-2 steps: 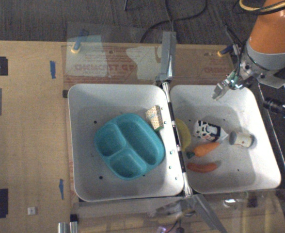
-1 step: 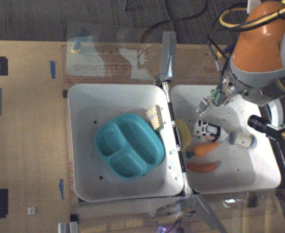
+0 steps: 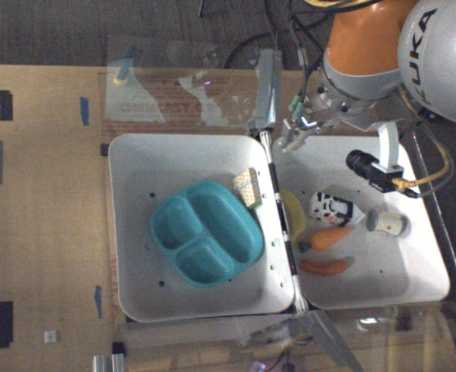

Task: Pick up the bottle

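Note:
The bottle [image 3: 357, 215] lies on its side in the right bin [image 3: 414, 281]. It is white with black cow-like patches at its left end and a pale cap at its right end. My gripper [image 3: 296, 132] hangs over the far left corner of the right bin, by the divider between the bins. It is well above and to the left of the bottle and apart from it. The bulky grey and orange arm [image 3: 383, 29] covers the bin's far edge.
A yellow banana [image 3: 294, 214], an orange carrot [image 3: 329, 239] and a red sausage [image 3: 323, 266] lie left of and in front of the bottle. A black wrist-mounted device [image 3: 370, 169] hangs over the bin's back. The left bin [image 3: 131, 169] holds a teal divided plate [image 3: 206, 232] and a waffle piece [image 3: 247, 186].

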